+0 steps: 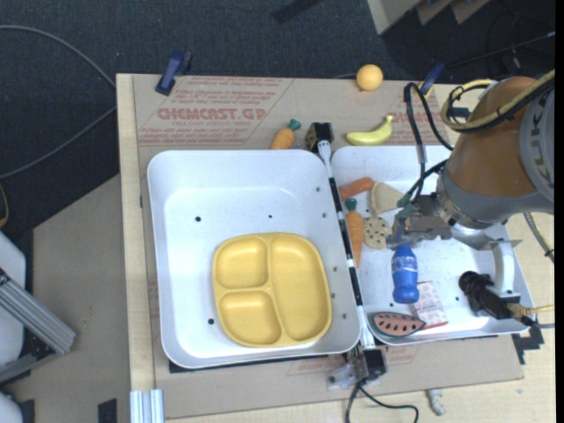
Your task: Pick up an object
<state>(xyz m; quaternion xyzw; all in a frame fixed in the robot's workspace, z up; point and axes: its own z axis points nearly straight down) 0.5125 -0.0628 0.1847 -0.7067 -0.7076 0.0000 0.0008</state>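
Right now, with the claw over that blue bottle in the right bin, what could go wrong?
1. The blue bottle lies flat and looks round, so it may roll or slip as the claw closes.
2. The toys are crowded: a cookie and carrot beside it, a watermelon slice and red-and-white packet below. The claw may nudge or catch one instead.

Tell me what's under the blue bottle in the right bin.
The blue bottle lies partly on a red and white packet, whose corner sticks out below. The gripper covers the bottle's top end.
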